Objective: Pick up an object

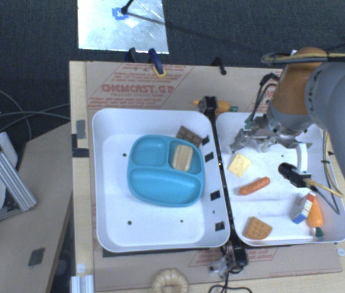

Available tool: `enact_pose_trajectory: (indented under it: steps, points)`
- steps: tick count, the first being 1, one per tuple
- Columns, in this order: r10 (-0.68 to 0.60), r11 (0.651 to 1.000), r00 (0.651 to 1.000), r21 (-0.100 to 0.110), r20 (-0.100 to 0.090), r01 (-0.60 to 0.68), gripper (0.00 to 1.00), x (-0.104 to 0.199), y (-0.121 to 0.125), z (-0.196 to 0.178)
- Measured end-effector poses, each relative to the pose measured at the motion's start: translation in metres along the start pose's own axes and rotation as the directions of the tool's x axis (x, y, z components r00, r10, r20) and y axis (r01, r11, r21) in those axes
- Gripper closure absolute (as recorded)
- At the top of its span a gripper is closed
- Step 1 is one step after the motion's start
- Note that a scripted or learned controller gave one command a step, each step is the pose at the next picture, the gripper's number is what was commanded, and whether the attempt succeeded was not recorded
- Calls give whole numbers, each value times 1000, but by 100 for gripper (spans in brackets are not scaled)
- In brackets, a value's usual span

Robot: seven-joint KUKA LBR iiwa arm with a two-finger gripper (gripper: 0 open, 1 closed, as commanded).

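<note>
- Grey arm (337, 96) reaching in from the right, over the far part of the right bin (279, 209).
- Jaws low over that bin's far left area, spread apart, gripping nothing.
- Just on the near side of the jaws, apart from them: a pale yellow wedge (240, 164), flat on the bin floor.
- Nearer the camera: an orange sausage (255, 186) lying at a slant, then a tan waffle square (257, 228) close to the near rim.
- Toward the right bin's near right corner: an orange carrot (315, 216) touching a multicoloured block (302, 207).
- In the left bin (108, 212): a blue divided plate (160, 185), with a tan bread piece (183, 157) in its far right compartment.
- At the plate's far rim, near the wall between the bins: a dark brown block (189, 134).
- Both bins side by side on a cardboard-covered tabletop (136, 87).
</note>
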State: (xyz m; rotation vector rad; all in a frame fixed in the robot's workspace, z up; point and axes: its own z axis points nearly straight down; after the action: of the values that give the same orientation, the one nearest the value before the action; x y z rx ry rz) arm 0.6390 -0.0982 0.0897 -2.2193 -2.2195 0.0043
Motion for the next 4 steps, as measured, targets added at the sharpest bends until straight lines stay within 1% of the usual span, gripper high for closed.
enact_pose_trajectory:
  steps: [1,2,4]
  points:
    - [0,1000,1000,-5,0,0,0,0,1,5]
    - [0,1000,1000,-9,0,0,100,0,2,-7]
    - [-5,1000,1000,-11,0,5,100,8,7,-96]
